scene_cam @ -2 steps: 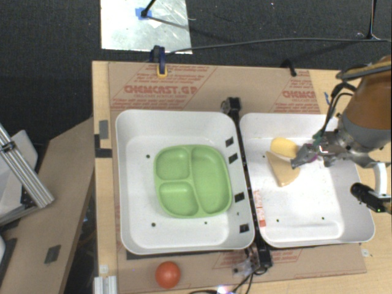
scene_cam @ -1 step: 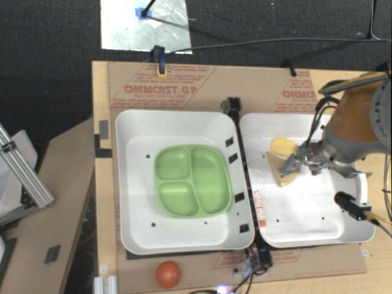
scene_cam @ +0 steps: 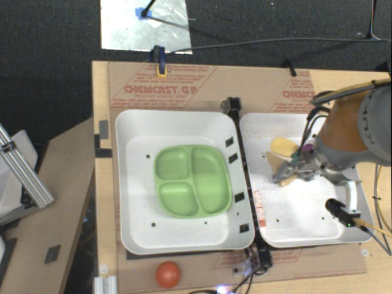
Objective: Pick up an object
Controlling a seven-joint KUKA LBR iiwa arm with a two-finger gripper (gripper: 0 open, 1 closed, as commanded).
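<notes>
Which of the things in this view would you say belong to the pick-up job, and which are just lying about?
Part of the job:
- gripper, low in the right bin
- yellow object just beside it; whether it is gripped can't be told

Just lying about:
- green divided plate in the left bin
- orange ball on the bench in front of the bins
- blue clamp at the board's back edge

Brown bench board (scene_cam: 202,84), black backdrop (scene_cam: 275,11)

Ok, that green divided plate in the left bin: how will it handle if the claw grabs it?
The green plate looks like moulded plastic, so probably stiff and light. It lies flat in the left bin, so it likely won't roll or tip. Its low, smooth, rounded rim may give the claw little to pinch.
</notes>
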